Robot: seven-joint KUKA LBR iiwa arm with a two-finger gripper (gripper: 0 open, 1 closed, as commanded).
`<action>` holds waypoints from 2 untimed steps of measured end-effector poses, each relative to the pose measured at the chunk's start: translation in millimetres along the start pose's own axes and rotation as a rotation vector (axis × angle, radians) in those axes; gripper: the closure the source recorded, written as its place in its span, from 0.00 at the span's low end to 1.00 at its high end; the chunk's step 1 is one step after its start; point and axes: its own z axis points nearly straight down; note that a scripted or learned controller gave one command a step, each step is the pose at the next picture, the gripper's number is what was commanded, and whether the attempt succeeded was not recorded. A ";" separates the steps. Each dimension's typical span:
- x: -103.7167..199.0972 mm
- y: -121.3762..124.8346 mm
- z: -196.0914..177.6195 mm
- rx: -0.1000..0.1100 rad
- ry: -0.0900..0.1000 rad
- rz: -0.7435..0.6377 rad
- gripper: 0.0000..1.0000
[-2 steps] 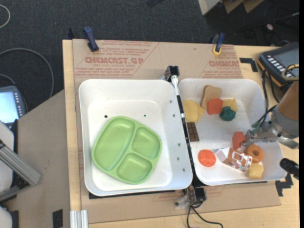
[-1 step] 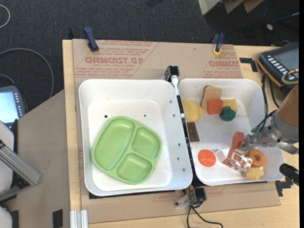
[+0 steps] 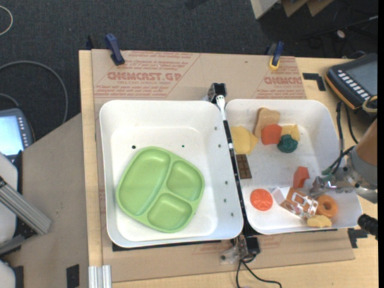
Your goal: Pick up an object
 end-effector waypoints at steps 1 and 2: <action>15.0 0.9 0.1 -0.001 0.001 -0.002 1.00; 15.0 0.9 0.1 -0.001 0.001 -0.002 1.00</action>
